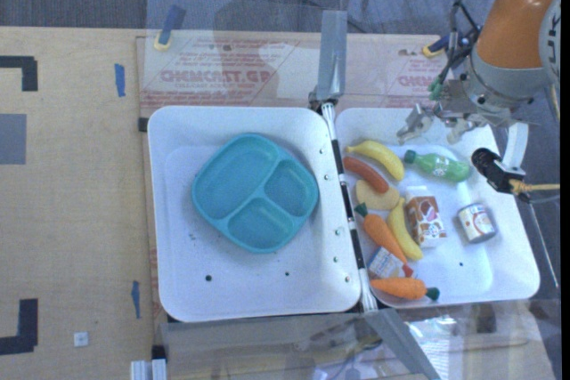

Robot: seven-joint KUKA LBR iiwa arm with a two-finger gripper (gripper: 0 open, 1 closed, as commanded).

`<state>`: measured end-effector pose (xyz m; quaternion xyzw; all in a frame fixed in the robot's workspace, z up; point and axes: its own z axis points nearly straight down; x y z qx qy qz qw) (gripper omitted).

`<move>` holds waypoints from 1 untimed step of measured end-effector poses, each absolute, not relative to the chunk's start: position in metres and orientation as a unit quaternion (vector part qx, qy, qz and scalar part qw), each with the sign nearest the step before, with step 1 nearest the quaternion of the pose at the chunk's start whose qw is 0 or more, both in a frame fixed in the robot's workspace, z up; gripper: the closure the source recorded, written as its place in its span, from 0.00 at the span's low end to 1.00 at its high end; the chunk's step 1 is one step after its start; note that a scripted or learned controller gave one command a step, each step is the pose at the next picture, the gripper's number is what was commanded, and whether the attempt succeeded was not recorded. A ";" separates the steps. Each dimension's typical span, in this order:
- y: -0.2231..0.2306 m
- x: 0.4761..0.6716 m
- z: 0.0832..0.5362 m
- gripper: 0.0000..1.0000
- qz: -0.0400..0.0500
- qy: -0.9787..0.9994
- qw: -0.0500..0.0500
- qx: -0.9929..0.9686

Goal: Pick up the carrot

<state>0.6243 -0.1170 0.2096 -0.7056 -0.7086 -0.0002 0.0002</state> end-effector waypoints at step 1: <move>-0.063 0.545 0.184 0.00 0.000 -0.701 0.001 -0.713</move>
